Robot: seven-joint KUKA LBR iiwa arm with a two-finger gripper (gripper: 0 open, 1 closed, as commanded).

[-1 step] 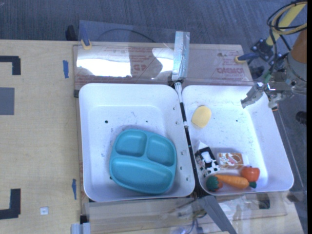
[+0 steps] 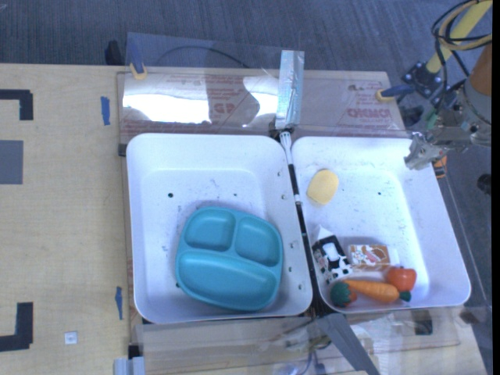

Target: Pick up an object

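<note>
bench: light wooden bench top (image 2: 62,209)
on it: two shallow white plastic bins, L (image 2: 148,162) & R (image 2: 437,233), side by side, touching

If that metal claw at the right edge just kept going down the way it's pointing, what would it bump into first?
Probably the right white bin's upper right corner, its rim or bare floor. The grey two-finger gripper hangs there, far from the pale yellow lemon-shaped toy. Depth is hard to judge.

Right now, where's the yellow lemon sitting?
The lemon lies in the right bin, near its upper left corner beside the divider, apart from the toy cow and carrot lower down.
</note>
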